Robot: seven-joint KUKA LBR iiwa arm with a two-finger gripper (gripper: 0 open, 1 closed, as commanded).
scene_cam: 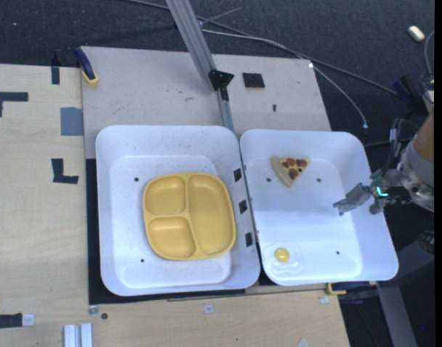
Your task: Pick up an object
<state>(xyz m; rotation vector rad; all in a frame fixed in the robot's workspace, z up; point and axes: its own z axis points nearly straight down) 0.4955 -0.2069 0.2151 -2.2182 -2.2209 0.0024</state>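
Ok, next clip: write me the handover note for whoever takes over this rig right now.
Gripper: over the right bin's right side, with nothing seen between its fingers.
Right bin: toy pizza slice near the far wall, toy fried egg at the near left corner.
Left bin: yellow divided plate lying in the middle.
Done: nothing lifted yet.
Left: bring the gripper onto one object, probably the pizza slice or the egg since both are closest, then close and lift.

Even, fairly bright overhead light; the two white bins (pixel 174 137) show mild glare and soft, faint shadows. Image slightly soft and grainy overall, with the dark floor (pixel 336 20) dim.
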